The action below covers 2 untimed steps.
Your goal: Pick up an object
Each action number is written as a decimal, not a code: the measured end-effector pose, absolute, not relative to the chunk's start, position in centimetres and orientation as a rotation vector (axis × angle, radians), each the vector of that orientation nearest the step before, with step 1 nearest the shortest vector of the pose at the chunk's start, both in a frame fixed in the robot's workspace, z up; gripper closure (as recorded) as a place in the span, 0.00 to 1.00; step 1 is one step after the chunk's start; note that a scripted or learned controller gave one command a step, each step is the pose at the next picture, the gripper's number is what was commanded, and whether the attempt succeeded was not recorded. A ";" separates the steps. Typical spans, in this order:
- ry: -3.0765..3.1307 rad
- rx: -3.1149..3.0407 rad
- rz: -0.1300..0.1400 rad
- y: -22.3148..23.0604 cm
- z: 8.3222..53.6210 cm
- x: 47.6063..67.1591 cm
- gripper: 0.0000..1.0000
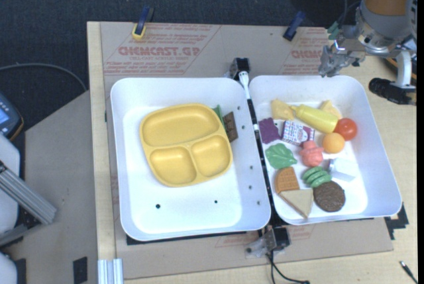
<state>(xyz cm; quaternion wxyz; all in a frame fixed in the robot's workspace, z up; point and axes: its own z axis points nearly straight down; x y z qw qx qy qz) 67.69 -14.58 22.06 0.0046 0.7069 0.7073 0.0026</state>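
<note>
My gripper [329, 66] hangs over the far rim of the right bin [377, 163], above and behind the pile of toy food. Nothing shows between its fingers. In that bin lie a yellow bottle [316, 118], a red tomato [346, 128], an orange ball [333, 142], a purple piece [269, 130], a small printed packet [293, 132], a pink piece [311, 154], green leaves [280, 155], a waffle square [287, 179], a brown cookie [328, 196] and a pale wedge [298, 202].
The left bin [132, 210] holds a yellow divided plate [185, 142] with a small dark item [229, 126] at its right edge. A black divider strip [252, 137] runs between the bins. Clamps [140, 23] sit on the board's far edge.
</note>
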 end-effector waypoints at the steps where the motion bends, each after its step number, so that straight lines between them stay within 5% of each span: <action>1: 2.226 2.221 -0.001 -11.4 23.2 63.5 1.00; 2: 2.228 2.222 -0.003 -7.3 22.1 60.1 1.00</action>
